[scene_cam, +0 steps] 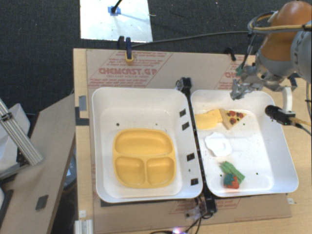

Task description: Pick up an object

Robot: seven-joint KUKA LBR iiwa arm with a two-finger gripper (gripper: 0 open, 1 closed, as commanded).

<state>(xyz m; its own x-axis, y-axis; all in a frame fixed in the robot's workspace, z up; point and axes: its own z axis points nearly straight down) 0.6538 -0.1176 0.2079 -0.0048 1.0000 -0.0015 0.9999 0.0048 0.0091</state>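
Observation:
The right bin holds a toy pizza slice beside a yellow cheese wedge. A white flat piece lies below them. Lower still lies a green toy vegetable with a red and orange end. My gripper hangs over the bin's far rim, just above and behind the pizza slice. Nothing shows between its fingers.
The left bin holds a yellow divided tray. A black hinge strip runs between the bins. A black cylinder on the arm sticks out over the right bin's right side. Cables cross the bench behind.

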